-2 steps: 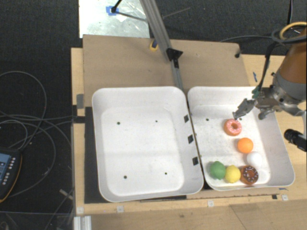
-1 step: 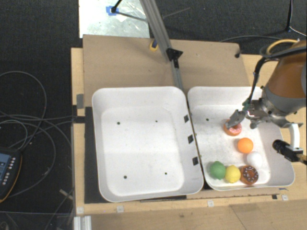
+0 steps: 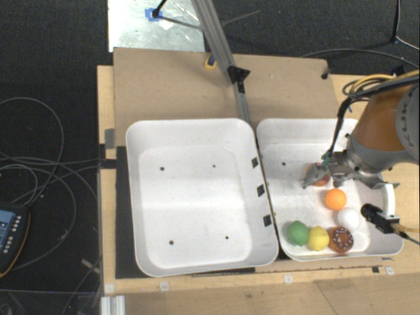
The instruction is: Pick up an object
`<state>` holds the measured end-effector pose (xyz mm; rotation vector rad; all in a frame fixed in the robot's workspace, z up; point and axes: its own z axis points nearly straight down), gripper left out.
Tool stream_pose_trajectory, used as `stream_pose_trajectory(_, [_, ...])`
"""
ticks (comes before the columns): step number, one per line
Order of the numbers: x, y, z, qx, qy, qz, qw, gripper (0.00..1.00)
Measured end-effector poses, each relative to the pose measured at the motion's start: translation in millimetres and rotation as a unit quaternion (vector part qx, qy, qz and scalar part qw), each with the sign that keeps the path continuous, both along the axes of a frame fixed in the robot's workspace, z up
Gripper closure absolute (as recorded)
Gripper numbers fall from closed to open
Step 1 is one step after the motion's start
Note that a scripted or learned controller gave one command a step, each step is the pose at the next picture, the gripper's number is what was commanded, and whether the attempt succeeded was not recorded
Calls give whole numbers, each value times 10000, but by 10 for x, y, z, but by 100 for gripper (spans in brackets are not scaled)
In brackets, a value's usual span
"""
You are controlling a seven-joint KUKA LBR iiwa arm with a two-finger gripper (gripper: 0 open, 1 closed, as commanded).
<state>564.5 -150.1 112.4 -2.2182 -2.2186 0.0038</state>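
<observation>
Gripper lowered into the right bin over a reddish object; finger state cannot be told. Orange ball and other toys cluster near the front rim, left bin alongside.

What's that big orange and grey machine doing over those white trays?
It is a robot arm meant to pick something up. Its hand is lowered into the right bin, right at a small reddish object; whether it has gripped it is not clear. Nearby lie an orange ball, a white ball, a green ball, a yellow one and a brown doughnut. The left bin sits beside it.
</observation>
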Motion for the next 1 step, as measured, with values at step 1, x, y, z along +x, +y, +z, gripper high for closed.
stream_pose_trajectory(1, [24,-6,146,-8,-42,1,10000,100])
